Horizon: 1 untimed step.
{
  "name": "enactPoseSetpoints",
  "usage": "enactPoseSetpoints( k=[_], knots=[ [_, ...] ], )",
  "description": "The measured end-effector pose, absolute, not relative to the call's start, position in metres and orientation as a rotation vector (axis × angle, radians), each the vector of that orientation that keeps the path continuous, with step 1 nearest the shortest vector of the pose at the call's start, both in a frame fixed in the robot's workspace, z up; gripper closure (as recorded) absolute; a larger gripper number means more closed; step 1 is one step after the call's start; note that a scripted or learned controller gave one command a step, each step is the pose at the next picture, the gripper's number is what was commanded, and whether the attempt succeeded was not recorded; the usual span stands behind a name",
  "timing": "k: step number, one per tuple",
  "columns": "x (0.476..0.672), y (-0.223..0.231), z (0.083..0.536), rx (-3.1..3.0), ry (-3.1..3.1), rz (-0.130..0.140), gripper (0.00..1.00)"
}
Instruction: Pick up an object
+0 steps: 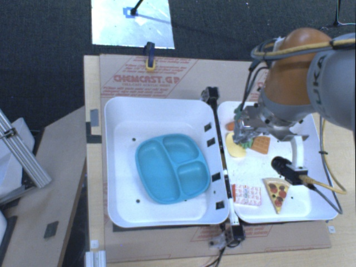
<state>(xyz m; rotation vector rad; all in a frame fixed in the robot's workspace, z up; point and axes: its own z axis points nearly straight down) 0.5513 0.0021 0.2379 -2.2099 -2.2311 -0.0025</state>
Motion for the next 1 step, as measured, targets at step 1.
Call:
enactPoseSetpoints(
  k=[1],
  knots=[
    [0.5623, 0.0514, 0.2229, -2.211, -2.232, -0.003, 1.0]
  ],
)
